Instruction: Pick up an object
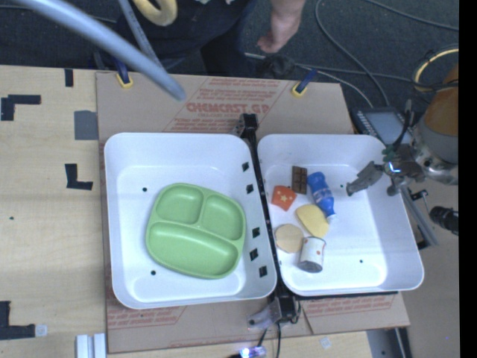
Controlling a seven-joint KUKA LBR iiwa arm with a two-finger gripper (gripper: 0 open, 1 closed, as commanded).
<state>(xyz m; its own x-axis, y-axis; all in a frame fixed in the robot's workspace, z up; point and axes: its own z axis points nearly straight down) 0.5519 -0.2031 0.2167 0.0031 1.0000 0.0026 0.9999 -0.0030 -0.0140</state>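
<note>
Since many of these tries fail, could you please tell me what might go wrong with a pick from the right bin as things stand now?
1. The yellow piece, tan disc, small can and blue bottle lie crowded together, so the tool may nudge or catch a neighbour.
2. The can lies on its side and could roll away when touched.
3. The tool hangs near the right bin's far edge, apart from the cluster, so closing there would likely grab nothing.
</note>
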